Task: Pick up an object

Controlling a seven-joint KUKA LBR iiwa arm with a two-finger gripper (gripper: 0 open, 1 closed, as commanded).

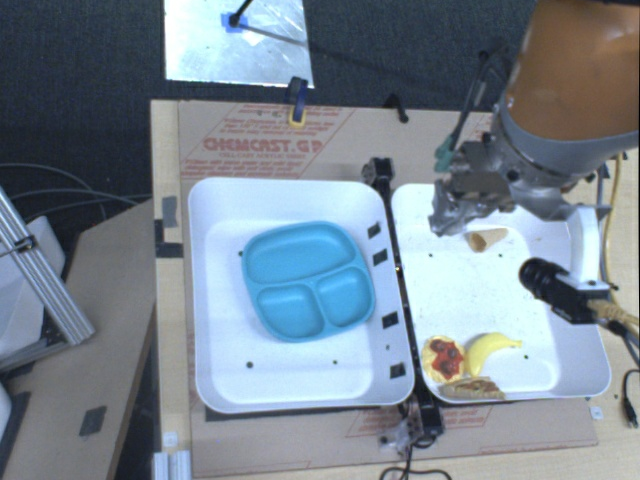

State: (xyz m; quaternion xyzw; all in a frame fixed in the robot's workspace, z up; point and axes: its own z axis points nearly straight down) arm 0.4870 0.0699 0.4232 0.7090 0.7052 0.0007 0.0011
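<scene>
end effector | opening: cannot tell | beside tan cone piece, right bin

Left of the hand: blue divided tray in left bin. Foil sheet up-left, beyond the cardboard.
</scene>
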